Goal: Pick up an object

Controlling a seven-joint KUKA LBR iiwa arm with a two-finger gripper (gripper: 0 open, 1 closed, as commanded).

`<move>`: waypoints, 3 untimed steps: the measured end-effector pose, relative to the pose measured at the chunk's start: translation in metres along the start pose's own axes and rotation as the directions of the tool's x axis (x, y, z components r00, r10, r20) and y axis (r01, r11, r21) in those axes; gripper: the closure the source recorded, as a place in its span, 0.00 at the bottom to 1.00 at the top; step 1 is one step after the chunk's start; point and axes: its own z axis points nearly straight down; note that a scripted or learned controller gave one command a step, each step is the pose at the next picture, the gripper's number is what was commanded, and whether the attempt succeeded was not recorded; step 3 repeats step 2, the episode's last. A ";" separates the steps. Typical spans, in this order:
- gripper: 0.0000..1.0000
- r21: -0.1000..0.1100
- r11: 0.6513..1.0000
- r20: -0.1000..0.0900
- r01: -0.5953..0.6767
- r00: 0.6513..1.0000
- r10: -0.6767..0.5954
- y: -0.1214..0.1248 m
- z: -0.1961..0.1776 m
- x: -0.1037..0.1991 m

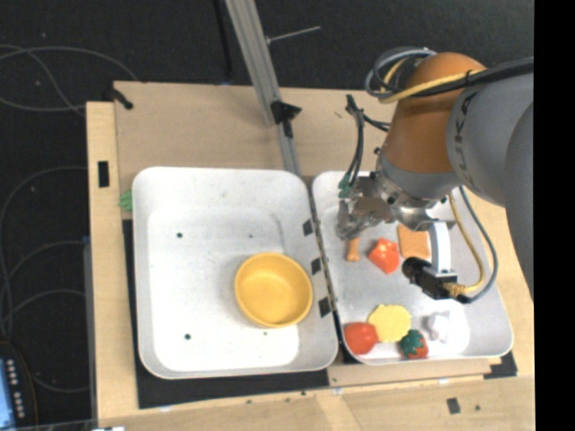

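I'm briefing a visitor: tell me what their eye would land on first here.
First the arm, grey and orange, reaching in from the right over the right bin. Next the yellow bowl, alone in the left bin. Then the small bright toys clustered along the right bin's near edge.

Yellow bowl (273,289) upright in left bin (162,241) — small toys (386,321) clustered in right bin (490,330).

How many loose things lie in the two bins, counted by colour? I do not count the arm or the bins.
Yellow: 2, the bowl and a yellow toy
Red or red-orange: 3, at and, the last with green on it
Orange: 2, a block and a small stick
White: 1
Total: 8
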 end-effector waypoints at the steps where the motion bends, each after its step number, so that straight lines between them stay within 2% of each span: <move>1: 1.00 0.001 1.000 -0.001 0.001 1.000 -0.001 0.018 0.006 0.049; 2: 1.00 0.000 1.000 -0.003 0.005 1.000 -0.005 0.035 0.005 0.095; 3: 1.00 0.000 1.000 -0.003 0.005 1.000 -0.005 0.035 0.005 0.095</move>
